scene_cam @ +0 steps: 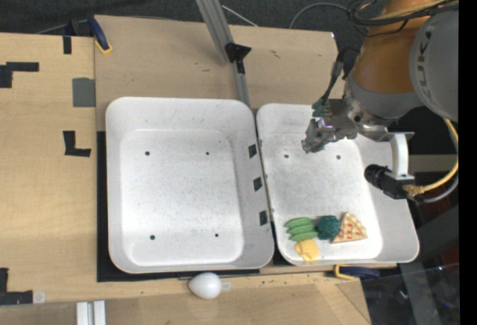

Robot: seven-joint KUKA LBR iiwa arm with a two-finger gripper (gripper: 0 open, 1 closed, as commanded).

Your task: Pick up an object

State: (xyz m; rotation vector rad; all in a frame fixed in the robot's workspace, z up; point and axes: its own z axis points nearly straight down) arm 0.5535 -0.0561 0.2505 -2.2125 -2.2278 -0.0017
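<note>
Two white bins, the left bin [179, 182] and the right bin [335, 182], each finely speckled grey with a few dark dots. In the right bin: a green pod-shaped toy [300, 226], a dark teal toy [327, 226], a yellow toy [306, 248], and an orange pizza slice [349, 229] dotted red. A white egg [205, 285] lies on the tan bench [45, 189], which bears black tape marks. Arm [395, 48]: orange and grey.

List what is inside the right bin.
Near the front edge of the right bin: a green pod-like toy, a dark green clump, a yellow piece and a pizza slice toy. The gripper covers some floor.
</note>
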